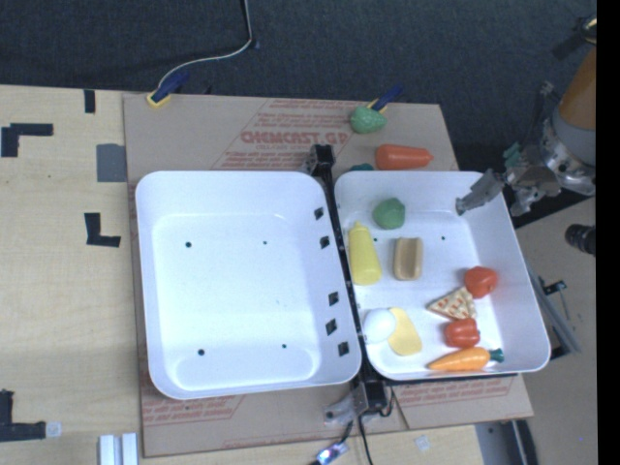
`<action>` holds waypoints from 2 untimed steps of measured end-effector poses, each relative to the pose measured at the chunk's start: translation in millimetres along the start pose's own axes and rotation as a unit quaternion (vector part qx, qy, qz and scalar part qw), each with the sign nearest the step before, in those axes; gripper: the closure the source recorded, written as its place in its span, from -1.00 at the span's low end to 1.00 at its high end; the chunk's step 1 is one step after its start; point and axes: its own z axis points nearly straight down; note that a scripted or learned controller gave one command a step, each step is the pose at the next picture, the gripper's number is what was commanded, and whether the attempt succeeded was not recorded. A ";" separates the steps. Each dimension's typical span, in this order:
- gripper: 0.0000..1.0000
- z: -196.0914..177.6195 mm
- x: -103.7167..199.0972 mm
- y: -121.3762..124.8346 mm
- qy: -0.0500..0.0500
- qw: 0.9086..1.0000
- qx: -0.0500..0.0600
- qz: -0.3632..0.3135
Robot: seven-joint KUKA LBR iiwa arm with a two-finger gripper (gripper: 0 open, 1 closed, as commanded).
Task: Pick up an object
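The right bin holds several toy foods: a green ball, a yellow corn cob, a tan bread roll, a red tomato, a triangular cracker, a red pepper, a carrot, a white egg and a yellow slice. My gripper hangs over the bin's far right corner, above and right of the green ball. It is open, with nothing between its fingers.
The left bin adjoins the right one along a clipped divider. Behind the bins, on the cardboard, lie a green toy and an orange-red toy. A cable runs across the dark floor behind.
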 end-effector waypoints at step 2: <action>-1.00 150.6 91.6 21.6 -0.004 1.000 -0.003 0.002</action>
